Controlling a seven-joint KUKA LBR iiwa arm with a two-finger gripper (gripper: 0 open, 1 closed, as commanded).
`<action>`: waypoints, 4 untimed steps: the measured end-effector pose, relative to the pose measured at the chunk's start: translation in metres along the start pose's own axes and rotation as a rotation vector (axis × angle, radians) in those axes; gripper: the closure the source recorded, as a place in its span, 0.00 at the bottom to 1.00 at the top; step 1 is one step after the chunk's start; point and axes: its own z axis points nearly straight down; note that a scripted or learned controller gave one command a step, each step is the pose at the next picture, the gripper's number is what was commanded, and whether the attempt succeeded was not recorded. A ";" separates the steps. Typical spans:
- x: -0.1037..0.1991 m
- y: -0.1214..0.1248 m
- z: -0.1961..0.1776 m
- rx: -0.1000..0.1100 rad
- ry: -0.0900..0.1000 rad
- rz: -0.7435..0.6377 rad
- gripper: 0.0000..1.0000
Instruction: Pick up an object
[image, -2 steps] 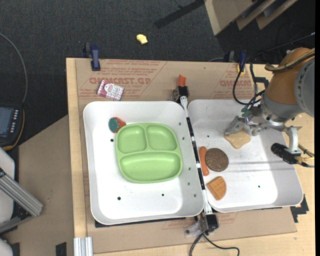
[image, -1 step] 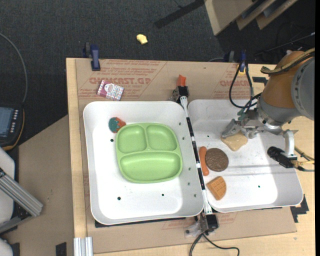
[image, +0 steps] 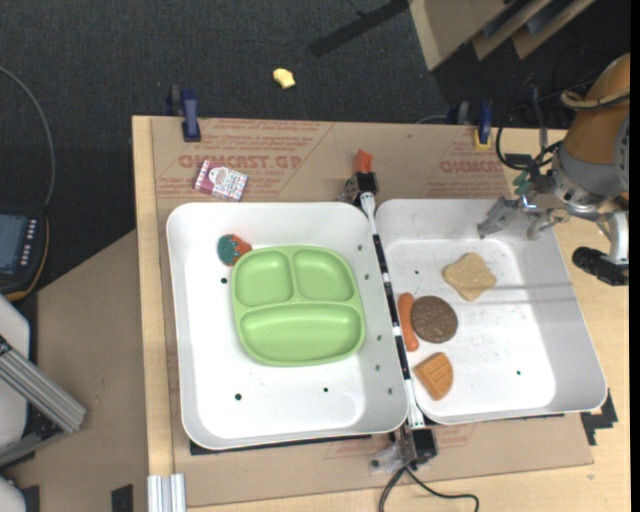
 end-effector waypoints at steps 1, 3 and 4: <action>0.078 -0.034 0.021 0.006 0.000 -0.006 0.00; 0.042 -0.061 0.027 -0.004 -0.005 0.001 0.00; 0.136 -0.071 0.030 0.003 0.001 -0.008 0.00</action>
